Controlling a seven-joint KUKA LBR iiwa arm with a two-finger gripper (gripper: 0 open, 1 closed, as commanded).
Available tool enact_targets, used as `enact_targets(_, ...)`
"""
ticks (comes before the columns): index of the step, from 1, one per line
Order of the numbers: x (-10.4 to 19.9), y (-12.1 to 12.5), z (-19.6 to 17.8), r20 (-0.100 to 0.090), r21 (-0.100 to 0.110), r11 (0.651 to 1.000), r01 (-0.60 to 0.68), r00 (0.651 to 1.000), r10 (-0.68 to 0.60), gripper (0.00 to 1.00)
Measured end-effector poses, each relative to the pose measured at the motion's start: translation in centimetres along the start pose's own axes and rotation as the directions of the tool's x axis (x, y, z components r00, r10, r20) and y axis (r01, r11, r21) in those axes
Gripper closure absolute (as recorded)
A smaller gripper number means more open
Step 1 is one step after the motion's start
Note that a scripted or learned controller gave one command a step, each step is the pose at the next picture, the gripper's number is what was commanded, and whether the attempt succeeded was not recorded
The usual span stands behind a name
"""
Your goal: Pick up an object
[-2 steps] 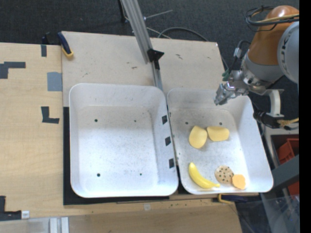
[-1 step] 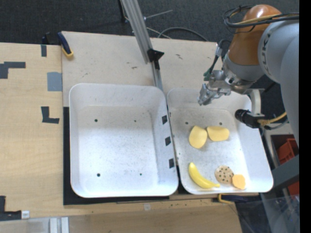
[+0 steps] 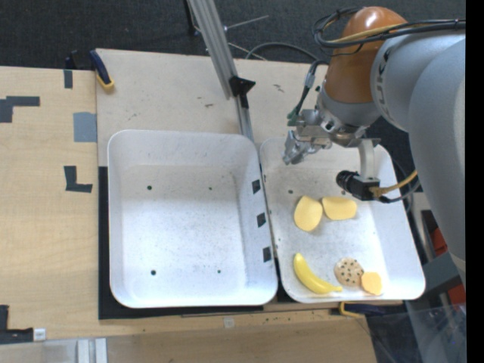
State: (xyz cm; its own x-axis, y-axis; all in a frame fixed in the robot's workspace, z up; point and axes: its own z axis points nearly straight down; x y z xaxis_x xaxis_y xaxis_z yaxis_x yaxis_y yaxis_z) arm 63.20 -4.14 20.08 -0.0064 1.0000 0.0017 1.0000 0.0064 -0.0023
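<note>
Nearest the camera, a banana (image 3: 313, 275), a speckled cookie (image 3: 349, 271) and a small orange piece (image 3: 371, 282) lie along the front of the right bin (image 3: 398, 237), with two pale yellow pieces (image 3: 308, 213) (image 3: 339, 208) touching mid-bin. Above that bin's far left corner, the hand (image 3: 293, 151) hovers with nothing between its fingers; how wide they stand I cannot tell.
</note>
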Motion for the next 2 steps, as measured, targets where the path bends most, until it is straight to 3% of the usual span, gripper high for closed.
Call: enact_targets(2, 10.0, 1.9, -1.2, 0.000, -0.003, 1.000, 0.000, 1.000, 0.000, 1.00)
